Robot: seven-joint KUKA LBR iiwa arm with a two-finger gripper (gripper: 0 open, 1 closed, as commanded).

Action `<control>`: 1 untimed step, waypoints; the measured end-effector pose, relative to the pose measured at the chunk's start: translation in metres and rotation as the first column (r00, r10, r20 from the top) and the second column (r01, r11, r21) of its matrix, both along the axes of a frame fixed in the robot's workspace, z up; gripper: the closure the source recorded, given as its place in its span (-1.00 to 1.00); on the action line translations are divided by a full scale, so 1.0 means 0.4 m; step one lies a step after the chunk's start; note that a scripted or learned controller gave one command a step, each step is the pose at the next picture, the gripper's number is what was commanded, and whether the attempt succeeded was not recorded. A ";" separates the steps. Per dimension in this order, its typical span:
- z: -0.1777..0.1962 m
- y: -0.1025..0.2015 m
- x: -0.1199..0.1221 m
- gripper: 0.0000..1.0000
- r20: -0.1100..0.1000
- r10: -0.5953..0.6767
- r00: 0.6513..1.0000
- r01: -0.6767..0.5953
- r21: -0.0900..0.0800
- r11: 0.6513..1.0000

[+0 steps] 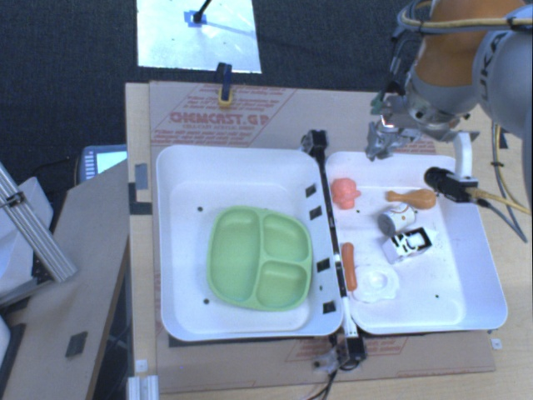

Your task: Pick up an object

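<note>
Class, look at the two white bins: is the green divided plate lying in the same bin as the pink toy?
No. The green divided plate lies in the left bin, while the pink toy lies in the right bin.

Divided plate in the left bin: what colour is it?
Light green, seen in the camera view: the divided plate.

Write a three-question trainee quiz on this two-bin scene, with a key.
1. True or false: the pale green divided plastic plate lies in the right white bin.
2. Which lies nearest the black divider between the bins? A) pink lumpy toy B) orange carrot-shaped stick C) brown drumstick-shaped toy
3. Fill in: the end effector hovers over the right bin's ____ edge.

Key: 1 false; 2 B; 3 far.
</note>
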State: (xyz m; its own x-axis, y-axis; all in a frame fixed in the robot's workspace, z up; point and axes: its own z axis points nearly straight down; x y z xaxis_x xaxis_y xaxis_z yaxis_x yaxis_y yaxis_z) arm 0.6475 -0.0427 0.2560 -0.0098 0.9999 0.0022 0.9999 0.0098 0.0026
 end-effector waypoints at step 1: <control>-0.017 0.134 -0.014 1.00 -0.002 0.000 1.000 0.000 0.000 1.000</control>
